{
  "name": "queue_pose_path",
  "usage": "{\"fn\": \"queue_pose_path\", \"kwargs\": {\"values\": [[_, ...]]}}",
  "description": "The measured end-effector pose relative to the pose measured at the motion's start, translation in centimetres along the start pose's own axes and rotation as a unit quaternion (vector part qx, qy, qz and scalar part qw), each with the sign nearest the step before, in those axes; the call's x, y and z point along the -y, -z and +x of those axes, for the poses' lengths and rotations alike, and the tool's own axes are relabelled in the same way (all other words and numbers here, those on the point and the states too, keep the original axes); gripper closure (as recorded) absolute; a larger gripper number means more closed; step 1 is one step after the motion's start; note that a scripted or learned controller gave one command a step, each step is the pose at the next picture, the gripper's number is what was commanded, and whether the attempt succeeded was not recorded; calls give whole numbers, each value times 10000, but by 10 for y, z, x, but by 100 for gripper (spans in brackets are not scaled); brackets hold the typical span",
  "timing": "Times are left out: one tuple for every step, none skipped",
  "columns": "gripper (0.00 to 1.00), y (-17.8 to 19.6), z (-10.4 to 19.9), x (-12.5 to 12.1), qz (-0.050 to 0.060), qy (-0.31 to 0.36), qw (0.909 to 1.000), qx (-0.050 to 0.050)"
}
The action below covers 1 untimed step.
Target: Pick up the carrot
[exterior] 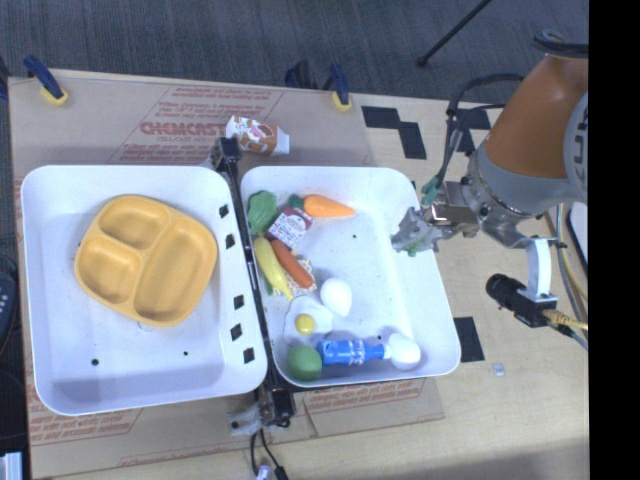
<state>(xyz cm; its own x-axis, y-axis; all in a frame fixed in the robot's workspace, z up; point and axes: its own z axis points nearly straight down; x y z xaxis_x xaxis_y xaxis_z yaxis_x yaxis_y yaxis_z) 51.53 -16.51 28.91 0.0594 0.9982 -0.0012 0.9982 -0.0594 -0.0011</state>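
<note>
Approach phase is playing out: gripper (412, 234) is hovering at the right bin's (432, 298) right rim, finger state impossible to tell, while the carrot (327, 207) is lying untouched near the far wall, needing a reach leftward and a descent

Under me, my pale wooden bench (520, 408) carries flattened brown cardboard (190, 118) printed in red, pinned at the far edge by blue clamps (45, 80). Black square markers (398, 128) dot the wood. Beyond lies dark grey carpet (200, 18), evenly lit.
</note>
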Motion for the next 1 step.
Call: {"fn": "queue_pose_path", "kwargs": {"values": [[100,-5,-44,37,14,-194,9998,-7]]}}
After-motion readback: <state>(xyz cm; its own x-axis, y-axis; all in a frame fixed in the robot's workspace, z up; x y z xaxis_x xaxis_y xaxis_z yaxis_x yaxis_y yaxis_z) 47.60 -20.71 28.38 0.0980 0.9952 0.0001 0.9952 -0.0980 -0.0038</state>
